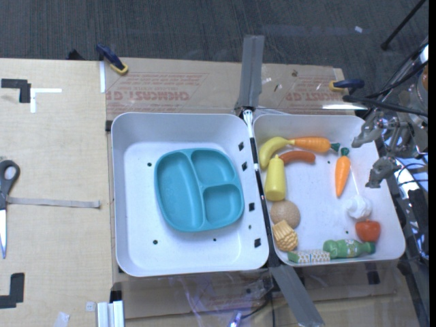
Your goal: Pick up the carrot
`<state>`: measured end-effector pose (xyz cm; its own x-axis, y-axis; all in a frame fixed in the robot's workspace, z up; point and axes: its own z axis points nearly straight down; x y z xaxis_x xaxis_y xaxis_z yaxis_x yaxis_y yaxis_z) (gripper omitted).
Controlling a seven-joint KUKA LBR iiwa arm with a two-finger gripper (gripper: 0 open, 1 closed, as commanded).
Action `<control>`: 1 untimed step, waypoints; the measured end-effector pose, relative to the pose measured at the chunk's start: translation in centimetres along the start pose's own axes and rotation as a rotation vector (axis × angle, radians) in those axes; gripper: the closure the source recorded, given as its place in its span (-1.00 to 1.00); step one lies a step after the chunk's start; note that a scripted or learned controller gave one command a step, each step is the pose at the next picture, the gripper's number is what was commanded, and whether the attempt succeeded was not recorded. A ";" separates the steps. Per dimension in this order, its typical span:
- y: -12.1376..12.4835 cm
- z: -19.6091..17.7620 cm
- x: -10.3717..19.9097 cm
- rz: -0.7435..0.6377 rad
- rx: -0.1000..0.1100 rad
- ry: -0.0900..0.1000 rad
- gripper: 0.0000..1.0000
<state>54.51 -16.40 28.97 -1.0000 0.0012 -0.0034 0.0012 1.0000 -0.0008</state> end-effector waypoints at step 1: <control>-0.9 13.0 -2.5 -0.099 0.000 0.000 -1.00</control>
<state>57.04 -17.29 16.00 -0.9952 -0.0980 -0.0033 -0.0980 0.9952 -0.0013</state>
